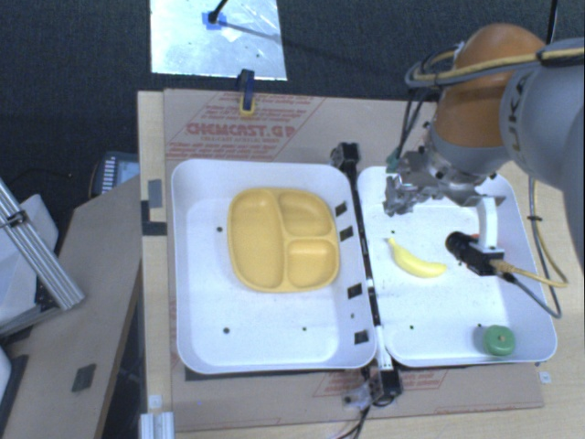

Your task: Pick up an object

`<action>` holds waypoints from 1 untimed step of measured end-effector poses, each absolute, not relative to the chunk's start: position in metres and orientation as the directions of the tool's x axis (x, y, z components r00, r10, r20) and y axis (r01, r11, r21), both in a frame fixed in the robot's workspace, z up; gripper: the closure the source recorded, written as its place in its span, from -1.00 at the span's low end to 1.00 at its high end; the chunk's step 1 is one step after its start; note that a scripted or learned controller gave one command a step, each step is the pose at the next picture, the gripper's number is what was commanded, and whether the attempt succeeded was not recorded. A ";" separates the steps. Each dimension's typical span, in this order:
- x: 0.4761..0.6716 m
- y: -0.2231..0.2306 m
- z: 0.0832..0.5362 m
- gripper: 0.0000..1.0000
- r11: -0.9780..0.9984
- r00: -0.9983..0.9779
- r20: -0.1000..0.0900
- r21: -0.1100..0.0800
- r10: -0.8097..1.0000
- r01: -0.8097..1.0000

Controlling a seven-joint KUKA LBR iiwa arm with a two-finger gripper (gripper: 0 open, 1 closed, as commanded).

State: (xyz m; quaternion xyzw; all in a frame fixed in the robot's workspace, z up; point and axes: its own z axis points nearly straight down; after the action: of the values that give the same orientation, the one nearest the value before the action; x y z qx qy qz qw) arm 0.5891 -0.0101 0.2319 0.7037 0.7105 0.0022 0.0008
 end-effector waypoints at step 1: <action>0.611 0.039 0.240 1.00 0.010 -0.010 0.002 0.004 1.000 1.000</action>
State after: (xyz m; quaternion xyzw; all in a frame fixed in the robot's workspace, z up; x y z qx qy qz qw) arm 0.6108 0.0389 0.2396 0.7036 0.7106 0.0023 0.0006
